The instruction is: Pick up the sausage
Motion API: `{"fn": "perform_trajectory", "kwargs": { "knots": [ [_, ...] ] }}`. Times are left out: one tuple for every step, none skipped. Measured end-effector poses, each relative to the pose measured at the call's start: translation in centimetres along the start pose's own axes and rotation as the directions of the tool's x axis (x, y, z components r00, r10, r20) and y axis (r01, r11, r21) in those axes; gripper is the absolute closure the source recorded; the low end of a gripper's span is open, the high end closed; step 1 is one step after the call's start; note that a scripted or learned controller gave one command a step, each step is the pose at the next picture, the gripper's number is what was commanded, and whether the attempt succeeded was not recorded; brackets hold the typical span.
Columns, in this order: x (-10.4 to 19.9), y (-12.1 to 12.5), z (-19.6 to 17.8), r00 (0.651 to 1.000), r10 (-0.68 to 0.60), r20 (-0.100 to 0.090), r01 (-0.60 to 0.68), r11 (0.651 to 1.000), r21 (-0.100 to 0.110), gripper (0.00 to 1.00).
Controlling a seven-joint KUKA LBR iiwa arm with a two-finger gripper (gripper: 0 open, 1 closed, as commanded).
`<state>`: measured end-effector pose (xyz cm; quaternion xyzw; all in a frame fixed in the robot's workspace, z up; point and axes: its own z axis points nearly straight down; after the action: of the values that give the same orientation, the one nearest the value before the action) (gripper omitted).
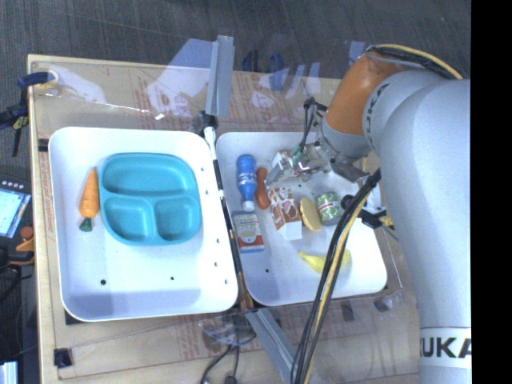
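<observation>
Fixed overhead camera — slanted down

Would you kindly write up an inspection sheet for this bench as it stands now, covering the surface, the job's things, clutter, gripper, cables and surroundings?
Surface: two shallow white bins side by side; left bin, right bin.
Job's things: sausage, brownish-red, lies in the right bin beside the blue bottle.
Clutter: right bin also has a small carton, a printed box, a green-labelled can, a banana; left bin has a blue divided tray and a carrot.
Gripper: gripper over the right bin's far part; finger state unclear.
Cables: black and yellow cables cross the right bin's near edge.
Surroundings: dark carpet floor.
</observation>
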<state>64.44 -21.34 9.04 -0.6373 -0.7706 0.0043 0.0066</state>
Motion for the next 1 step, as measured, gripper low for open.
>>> {"fn": "perform_trajectory", "kwargs": {
  "knots": [
    [6.99,0.68,-1.77,0.996,-0.091,0.024,0.092,0.996,-0.015,0.00]
  ]
}}
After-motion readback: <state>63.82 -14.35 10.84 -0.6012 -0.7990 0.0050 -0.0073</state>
